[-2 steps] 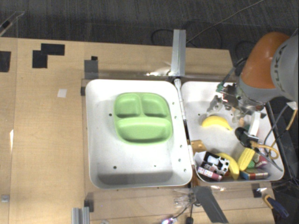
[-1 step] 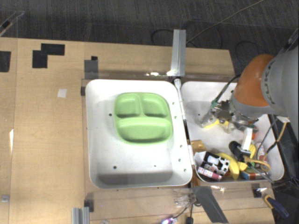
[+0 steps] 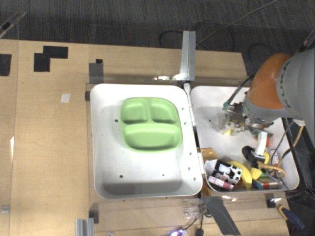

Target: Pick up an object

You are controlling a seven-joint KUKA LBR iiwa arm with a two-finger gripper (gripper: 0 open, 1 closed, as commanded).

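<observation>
The arm has its gripper (image 3: 231, 121) over the middle of the right bin (image 3: 206, 101), above bare white floor (or possibly just touching it, the slant makes that hard to judge). Whether the jaws are apart or together I cannot tell; the wrist hides them.

The things worth picking lie in a heap of small things (image 3: 235, 175) crowded against the right bin's near wall. Among them are a yellow banana-shaped piece (image 3: 244, 174) and a black-and-white item (image 3: 225, 169). A green divided plate (image 3: 149, 123) lies beyond the right bin's left wall, in the neighbouring bin.

I judge this to be the approach step, with no grasp made yet. The next move calls for shifting toward the right bin's near wall and singling out one piece. The banana-shaped one, on top of the heap, looks the easiest to reach.
</observation>
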